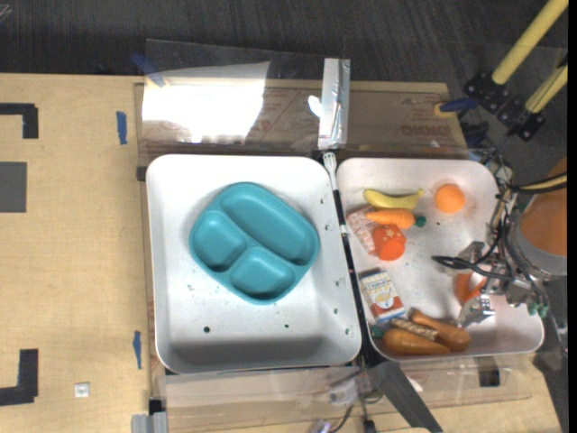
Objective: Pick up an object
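Toy food sits scattered in your right bin (410, 174): a banana (391, 197), carrot (391, 216), orange ball (450, 198), small carton (381, 294) and hot dog (425, 332). Your gripper (476, 287) hangs low at that bin's right side over something orange (464, 286); its hold you cannot tell. A teal divided plate (255, 242) lies in the left bin (171, 242)

1. A yellow banana (391, 196) lies flat at the far side of the right bin, just beyond a carrot (390, 216).
2. An orange ball (450, 198) sits to their right.
3. A red-orange tomato-like piece (389, 242) rests beside a pink-speckled packet (362, 232).
4. A small carton (380, 294) lies nearer.
5. A hot dog bun (424, 332) lies along the near wall.
6. An orange piece (466, 286) lies at the right side.
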Robot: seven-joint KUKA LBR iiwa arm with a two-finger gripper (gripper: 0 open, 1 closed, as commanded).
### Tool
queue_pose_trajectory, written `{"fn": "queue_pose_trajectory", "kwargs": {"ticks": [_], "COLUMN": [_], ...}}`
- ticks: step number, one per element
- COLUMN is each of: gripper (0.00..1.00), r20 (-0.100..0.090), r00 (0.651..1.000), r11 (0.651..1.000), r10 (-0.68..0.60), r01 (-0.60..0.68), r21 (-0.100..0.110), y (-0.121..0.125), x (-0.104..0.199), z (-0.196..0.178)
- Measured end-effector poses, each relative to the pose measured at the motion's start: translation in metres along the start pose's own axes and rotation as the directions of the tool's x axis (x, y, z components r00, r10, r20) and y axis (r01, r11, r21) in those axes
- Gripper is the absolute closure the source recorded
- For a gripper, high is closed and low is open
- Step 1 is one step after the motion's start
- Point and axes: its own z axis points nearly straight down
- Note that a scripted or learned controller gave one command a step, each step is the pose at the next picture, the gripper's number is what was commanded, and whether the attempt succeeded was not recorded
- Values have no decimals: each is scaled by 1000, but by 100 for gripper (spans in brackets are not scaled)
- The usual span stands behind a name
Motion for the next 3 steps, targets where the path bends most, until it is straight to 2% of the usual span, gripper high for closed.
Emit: {"fn": "queue_pose_trajectory", "kwargs": {"ticks": [1,2,3], "gripper": [0,0,0], "r20": [-22,-21,-23], "r00": [999,996,999], "r11": [1000,997,999], "r10": [-29,-83,-44], "r01": [29,83,44], "r21": [-5,-5,-5], "y": [-25,-23,-15], "x": [-16,-43,-4], "z": [16,17,15]}}
